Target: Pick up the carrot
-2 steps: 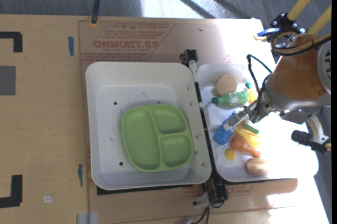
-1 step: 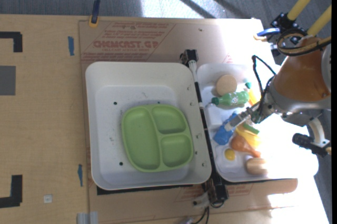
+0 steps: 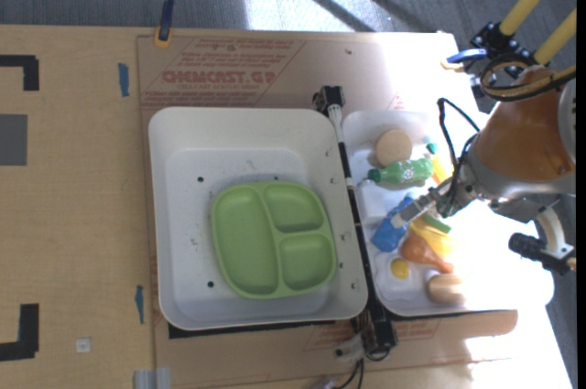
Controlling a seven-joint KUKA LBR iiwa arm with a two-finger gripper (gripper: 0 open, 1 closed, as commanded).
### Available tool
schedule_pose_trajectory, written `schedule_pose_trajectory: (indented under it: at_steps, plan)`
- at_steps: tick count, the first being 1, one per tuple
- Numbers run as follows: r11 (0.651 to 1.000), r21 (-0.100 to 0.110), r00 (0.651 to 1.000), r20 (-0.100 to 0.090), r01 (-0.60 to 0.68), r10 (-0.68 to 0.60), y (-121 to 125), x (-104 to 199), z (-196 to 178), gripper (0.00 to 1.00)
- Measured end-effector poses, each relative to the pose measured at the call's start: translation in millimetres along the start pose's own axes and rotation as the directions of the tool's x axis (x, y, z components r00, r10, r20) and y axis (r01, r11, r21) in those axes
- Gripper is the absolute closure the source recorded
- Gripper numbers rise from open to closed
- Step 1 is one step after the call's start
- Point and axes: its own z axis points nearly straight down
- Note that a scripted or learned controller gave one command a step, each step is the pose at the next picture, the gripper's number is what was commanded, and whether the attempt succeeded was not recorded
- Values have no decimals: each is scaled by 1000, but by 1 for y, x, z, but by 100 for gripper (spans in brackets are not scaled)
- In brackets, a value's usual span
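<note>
Because the carrot (image 3: 428, 251) lies crowded in the right bin (image 3: 485, 297) among an egg-like ball (image 3: 395, 145), a green bottle (image 3: 403, 172), a blue piece (image 3: 389, 236) and a tan lump (image 3: 446, 288), the tool (image 3: 430, 206) hovering just above it should drop straight onto the orange, tapered, smooth-looking body. Whether the tool is open I cannot tell; the left bin (image 3: 174, 149) holds a matte green divided plate (image 3: 273, 238).

matt green plastic tray (image 3: 272, 238) in smooth white plastic bin (image 3: 174, 158).
</note>
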Motion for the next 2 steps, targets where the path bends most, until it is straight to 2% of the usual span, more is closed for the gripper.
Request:
schedule_pose_trajectory:
  at_steps: [1, 2]
  plan:
    - [996, 70, 998, -22, -58, 60, -7, 40, -80, 0]
    - [992, 79, 995, -42, 96, -93, 0, -7, -8, 0]
